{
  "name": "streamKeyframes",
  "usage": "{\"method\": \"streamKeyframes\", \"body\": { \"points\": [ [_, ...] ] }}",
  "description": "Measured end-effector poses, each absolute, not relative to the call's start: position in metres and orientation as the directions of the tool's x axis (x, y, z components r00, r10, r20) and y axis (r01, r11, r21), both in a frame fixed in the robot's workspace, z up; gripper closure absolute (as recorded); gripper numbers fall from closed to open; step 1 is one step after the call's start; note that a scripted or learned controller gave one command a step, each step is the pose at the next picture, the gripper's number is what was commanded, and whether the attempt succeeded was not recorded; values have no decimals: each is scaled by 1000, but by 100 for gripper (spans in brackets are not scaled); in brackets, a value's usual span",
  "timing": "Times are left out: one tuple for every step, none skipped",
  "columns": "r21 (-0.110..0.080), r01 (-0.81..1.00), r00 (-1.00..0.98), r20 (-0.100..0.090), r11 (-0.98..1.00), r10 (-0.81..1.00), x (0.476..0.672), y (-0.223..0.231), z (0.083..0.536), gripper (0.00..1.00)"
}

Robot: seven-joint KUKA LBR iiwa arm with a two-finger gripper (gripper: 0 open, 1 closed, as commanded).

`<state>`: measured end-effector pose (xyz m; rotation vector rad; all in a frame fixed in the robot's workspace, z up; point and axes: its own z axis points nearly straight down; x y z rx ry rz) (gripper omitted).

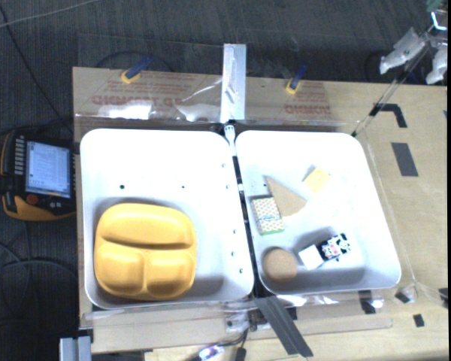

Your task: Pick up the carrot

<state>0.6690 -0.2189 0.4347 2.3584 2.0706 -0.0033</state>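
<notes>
Two shallow white bins side by side on the desk [413, 201].

Left bin [158, 153]: one large yellow moulded block [144, 248], lying in the near half.

Right bin [338, 153], five items:
- tapered tan wedge [287, 196], centre of the bin; the closest thing here to a carrot in shape, though that reading is uncertain
- small pale yellow block [316, 177], just beyond the wedge's right side
- green-and-white patterned box [267, 215], touching the wedge's left side
- brown ball [279, 263], near front wall
- black-and-white piece with a white block [325, 251], right of the ball

Pincer [410, 51]: pale, at the upper right corner, well apart from both bins; too small and blurred to tell its opening; nothing seen in it.
</notes>
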Motion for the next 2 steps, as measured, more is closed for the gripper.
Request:
{"method": "streamKeyframes", "body": {
  "points": [
    [-1, 842, 540, -5, -540, 842, 669, -214, 433, 0],
    [-1, 526, 851, -5, -851, 526, 650, -215, 433, 0]
  ]
}}
